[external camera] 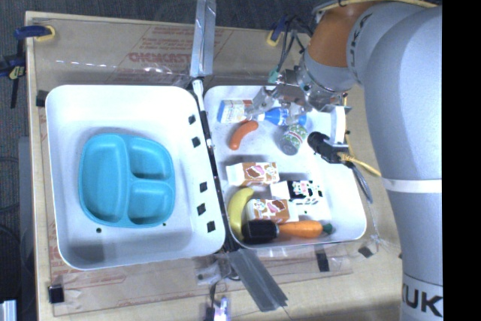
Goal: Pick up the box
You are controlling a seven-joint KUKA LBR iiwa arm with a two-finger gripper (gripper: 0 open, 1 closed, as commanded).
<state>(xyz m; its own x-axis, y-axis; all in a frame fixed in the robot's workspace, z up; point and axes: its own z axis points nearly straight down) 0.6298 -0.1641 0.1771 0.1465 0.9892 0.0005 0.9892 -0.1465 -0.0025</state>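
Dark carpet surrounds a pale wooden table (98,30) that carries two shallow white bins side by side. Toward the table's left edge, the left bin (68,105) holds a blue divided tray (128,179) lying flat near its middle. A raised divider separates it from the right bin (353,210), which is crowded.

Along the right bin's far edge lie a small flat packet (234,110), a sausage (243,133), a blue-capped bottle (279,117) and a small can (294,137). Nearer the middle sits the box (258,174), a small brown-and-white carton lying flat, with a black-and-white carton (304,192) just beside it. Toward the bin's near edge are a banana (238,208), a second brown carton (269,210), a dark object (259,231) and a carrot (304,229), all packed close together.

The end effector (289,95) hangs over the far right corner of the bin, above the bottle and can and apart from the box; whether it is parted or closed I cannot tell, since wrist hardware covers it.

Risk lies in the clutter: a descent from this spot would likely meet the bottle or can instead, and the box's neighbours leave little room for a grasp, so a nudge could shove it against the banana. Several cartons could pass for the box, which makes the target ambiguous. The arm's grey body cuts off the bin's right edge.
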